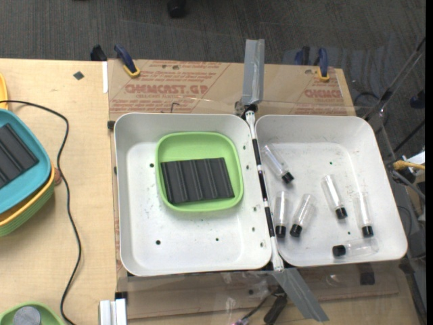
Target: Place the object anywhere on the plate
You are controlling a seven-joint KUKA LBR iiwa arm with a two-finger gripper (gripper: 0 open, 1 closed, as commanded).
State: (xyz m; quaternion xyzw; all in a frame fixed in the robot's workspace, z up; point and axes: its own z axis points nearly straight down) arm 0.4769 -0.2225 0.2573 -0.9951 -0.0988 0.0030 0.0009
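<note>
- Grey carpet lies beyond the far edge of a pale wooden bench point(47, 100), on which a sheet of cardboard point(169, 83) with red print sits under both bins.
- At the centre of the left bin point(135, 249) rests the green plate point(199, 141), square with rounded corners, with a dark ribbed slab point(196, 180) lying flat inside it.
- Right of the plate, past the divider where the two bins meet, is the right bin point(379, 154).
- Six clear tubes with black caps lie scattered there, all well apart from the plate: the nearest tube point(276, 161) slants just beyond the divider, and two tubes point(291, 214) lie side by side below it.
- Farther right of the plate are a fourth tube point(332, 195), a fifth tube point(364, 212) and a sixth tube point(353, 250), the last lying crosswise.
- Nothing covers the plate or the tubes.
- Left of the plate, outside the bin, a black cable point(71, 202) winds past a stack of teal trays point(24, 171).
- Whether the claw is open or closed cannot be told.
</note>
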